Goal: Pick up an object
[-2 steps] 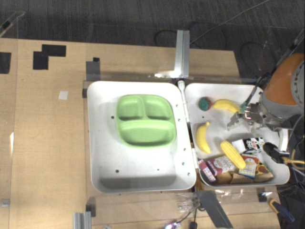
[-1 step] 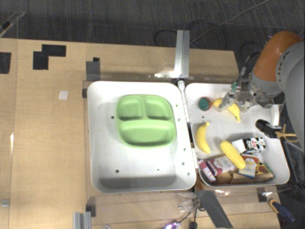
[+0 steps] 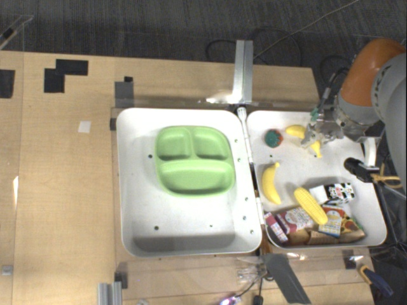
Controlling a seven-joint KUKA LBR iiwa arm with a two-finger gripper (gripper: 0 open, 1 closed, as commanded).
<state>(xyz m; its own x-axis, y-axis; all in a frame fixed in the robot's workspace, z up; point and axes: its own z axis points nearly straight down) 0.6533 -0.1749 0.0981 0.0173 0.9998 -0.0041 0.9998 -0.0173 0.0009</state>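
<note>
My gripper (image 3: 317,131) hangs over the far part of the right bin (image 3: 369,189), under the grey and orange arm (image 3: 372,84). A small yellow piece (image 3: 315,149) lies right at its tip, touching or just below it. Another yellow piece (image 3: 295,131) lies just to its left, and beside that sits a small green and red ball (image 3: 273,138). Nearer the front lie a banana (image 3: 271,182) and a corn cob (image 3: 310,206).
Several printed packets (image 3: 318,224) crowd the right bin's front edge, with a black and white carton (image 3: 337,192) behind them. The left bin (image 3: 137,189) holds a green divided plate (image 3: 193,159). A metal post (image 3: 244,68) stands behind the bins.
</note>
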